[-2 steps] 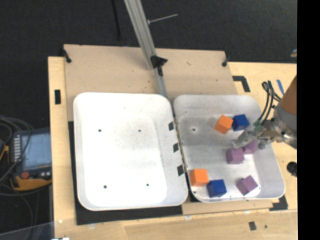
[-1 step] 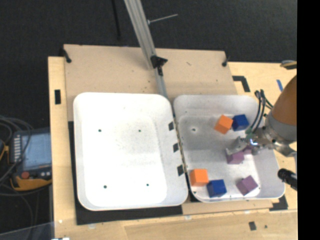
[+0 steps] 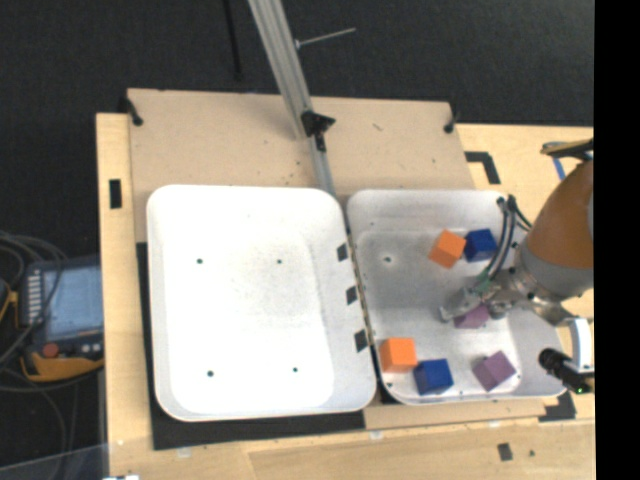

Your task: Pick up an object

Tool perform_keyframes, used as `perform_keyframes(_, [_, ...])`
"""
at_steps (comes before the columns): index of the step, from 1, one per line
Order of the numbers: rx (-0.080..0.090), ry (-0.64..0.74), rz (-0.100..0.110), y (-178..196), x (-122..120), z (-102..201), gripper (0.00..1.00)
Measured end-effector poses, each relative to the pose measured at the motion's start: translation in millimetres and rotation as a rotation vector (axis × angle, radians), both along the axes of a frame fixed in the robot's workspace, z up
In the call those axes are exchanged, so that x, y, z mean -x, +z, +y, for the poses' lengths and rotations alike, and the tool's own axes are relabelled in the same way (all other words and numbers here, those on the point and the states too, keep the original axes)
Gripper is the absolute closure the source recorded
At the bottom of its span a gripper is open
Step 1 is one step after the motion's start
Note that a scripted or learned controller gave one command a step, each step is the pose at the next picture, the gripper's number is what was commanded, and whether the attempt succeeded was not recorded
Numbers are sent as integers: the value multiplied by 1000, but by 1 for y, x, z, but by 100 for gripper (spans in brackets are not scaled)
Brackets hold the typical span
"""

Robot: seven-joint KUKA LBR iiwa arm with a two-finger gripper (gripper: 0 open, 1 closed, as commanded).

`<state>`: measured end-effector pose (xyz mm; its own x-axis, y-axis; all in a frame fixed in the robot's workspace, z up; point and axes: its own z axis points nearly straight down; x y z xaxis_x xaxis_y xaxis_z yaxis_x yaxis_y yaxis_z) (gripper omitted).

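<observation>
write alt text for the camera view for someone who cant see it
The gripper is low in the right bin at a purple block, among orange, blue and purple cubes. The left bin sits beside it.

purple block (image 3: 471, 317) lies mid right bin (image 3: 400, 218), partly hidden beneath the arm.
</observation>
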<state>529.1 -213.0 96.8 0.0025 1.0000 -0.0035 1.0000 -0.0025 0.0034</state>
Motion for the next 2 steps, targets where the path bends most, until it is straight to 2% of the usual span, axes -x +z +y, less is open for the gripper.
perform_keyframes(1, [-1, -6, -4, 13, -1, -1, 100])
perform_keyframes(2, [-1, 6, -2, 62, -7, 6, 100])
